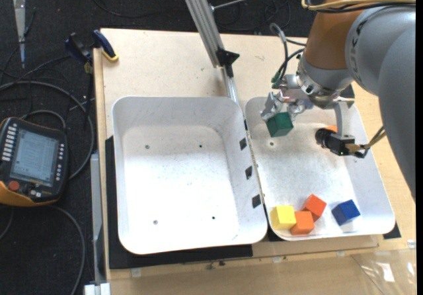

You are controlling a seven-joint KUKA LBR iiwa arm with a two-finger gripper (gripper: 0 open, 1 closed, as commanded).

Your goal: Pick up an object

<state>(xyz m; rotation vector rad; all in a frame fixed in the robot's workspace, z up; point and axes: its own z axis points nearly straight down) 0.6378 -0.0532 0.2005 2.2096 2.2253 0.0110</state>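
A green block [279, 124] hangs between the fingers of my gripper [281, 114], lifted above the floor of the right bin [317, 168] near its back left part. The gripper is shut on the block. On the bin floor near the front edge lie a yellow block [285, 215], two orange blocks [309, 215] and a blue block [346, 211]. The grey arm with its orange band [334, 29] comes in from the upper right.
The left bin [175, 168] lies beside the right one, with a row of small black clips on the shared rim [250, 171]. A slanted metal rail [201, 12] runs down toward the bins' back edge. A teach pendant [33, 158] lies off the bench at left.
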